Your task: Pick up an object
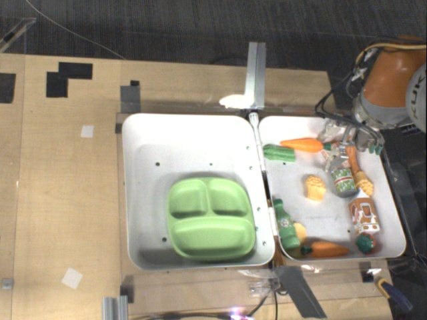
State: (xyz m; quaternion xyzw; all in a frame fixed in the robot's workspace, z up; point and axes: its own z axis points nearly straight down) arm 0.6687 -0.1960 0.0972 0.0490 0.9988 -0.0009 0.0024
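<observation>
My gripper (344, 141) hangs over the back right corner of the right bin (393, 245), below the grey wrist with its orange band (393, 79). Directly under and in front of it lie a small green-labelled can (343, 183) and an orange stick-shaped toy (357, 169). An orange carrot with a green top (301, 145) lies just to its left. Further forward are a yellow corn piece (315, 188), a brown and white carton (363, 216), a green bottle (285, 227) and a second carrot (327, 249). Nothing is visibly held.
A green divided plate (210, 219) sits in the left bin (143, 145). A metal post (256, 72) stands behind the wall between the bins. Cables (337, 95) run beside the wrist at the right bin's back corner.
</observation>
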